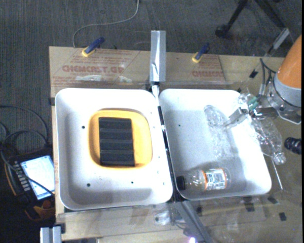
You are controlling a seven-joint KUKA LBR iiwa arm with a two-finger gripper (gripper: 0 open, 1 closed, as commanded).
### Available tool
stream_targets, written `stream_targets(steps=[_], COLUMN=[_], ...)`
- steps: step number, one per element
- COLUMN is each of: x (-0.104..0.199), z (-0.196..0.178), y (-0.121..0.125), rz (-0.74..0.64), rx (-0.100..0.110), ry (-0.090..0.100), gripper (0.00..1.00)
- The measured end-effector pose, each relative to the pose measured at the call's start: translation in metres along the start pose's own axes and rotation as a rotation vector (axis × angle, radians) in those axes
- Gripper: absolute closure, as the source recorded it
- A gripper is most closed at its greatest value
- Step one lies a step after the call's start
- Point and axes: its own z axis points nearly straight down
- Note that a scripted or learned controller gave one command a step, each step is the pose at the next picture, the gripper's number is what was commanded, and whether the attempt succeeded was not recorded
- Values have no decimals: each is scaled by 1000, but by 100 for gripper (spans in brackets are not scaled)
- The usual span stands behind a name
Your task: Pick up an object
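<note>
Bench: a brown board (91, 70) on grey carpet, bearing two shallow white bins side by side, with a metal post (157, 54) rising behind the seam between them.
Left bin (71, 135): holds a yellow tray (120, 138) lying flat near the middle, with a black ribbed block (116, 142) set inside it.
Right bin (187, 135): holds a clear plastic bottle (205, 179) lying on its side along the near wall, its dark cap towards the left bin and an orange and white label around its body.
Other clear things: a crumpled clear piece (217, 128) lies in the middle of the right bin; another clear bottle-like thing (269, 138) rests over the bin's right rim.
Arm: reaches in from the right, the orange band (296, 62) at the frame edge above the grey wrist.
Gripper (243, 113): low over the far right part of the right bin, just beside the crumpled clear piece; its grey fingers blend with the clear plastic, so whether they are spread or closed cannot be told.
Clamps: two blue and yellow clamps (92, 46) grip the far edge of the board.
Floor at left: a small screen device (33, 173) with black cables.
</note>
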Motion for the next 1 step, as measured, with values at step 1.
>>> stream_targets(steps=[1], x=[-33], z=[28], y=[54], rz=[85], rx=[0], ry=[1], gripper=[0])
